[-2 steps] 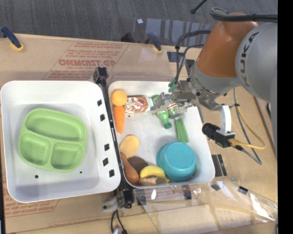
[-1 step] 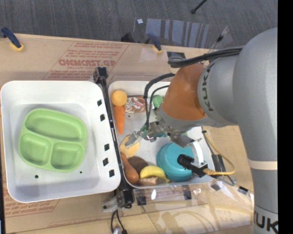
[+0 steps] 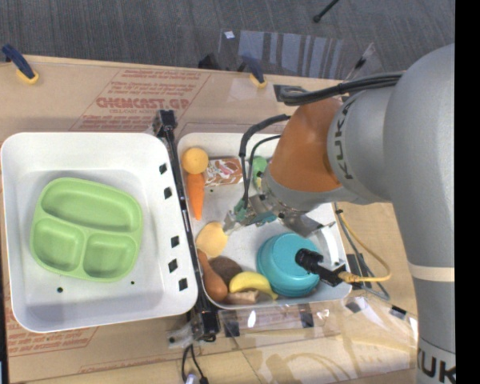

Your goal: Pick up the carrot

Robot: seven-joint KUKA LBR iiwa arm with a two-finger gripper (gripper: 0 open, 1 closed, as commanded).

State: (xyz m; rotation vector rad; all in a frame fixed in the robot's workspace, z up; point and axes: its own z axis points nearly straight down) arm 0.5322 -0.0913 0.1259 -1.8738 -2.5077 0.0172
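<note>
The worktop (image 3: pixel 104 94) is covered with tan cardboard printed in red letters. It stands on a dark grey, ribbed floor that runs along the top of the frame. A blue and yellow clamp (image 3: pixel 20 65) grips the worktop's upper left corner. Two shallow white bins of smooth plastic sit side by side, with the left bin (image 3: pixel 16 214) in the left half of the frame and the right bin (image 3: pixel 224 144) in the centre.

The end effector (image 3: pixel 245 213) hangs low inside the right bin, near its middle and under the arm's orange band. It is right of the carrot and just above and right of a pale yellow fruit (image 3: pixel 212 238). Nothing shows in its grip, and the view does not tell whether it is released or clenched.

The carrot (image 3: pixel 195 195) lies along the right bin's left wall. It is a smooth orange cone with its tip pointing toward the bottom of the frame, and it lies apart from the end effector. A round orange ball (image 3: pixel 195 160) touches its thick upper end.

A glossy teal bowl (image 3: pixel 282 269) sits at the bin's lower right. A curved yellow banana (image 3: pixel 250 282) and a long brown vegetable (image 3: pixel 212 278) lie along the lower edge. A matte green divided plate (image 3: pixel 86 229) rests in the left bin.
</note>
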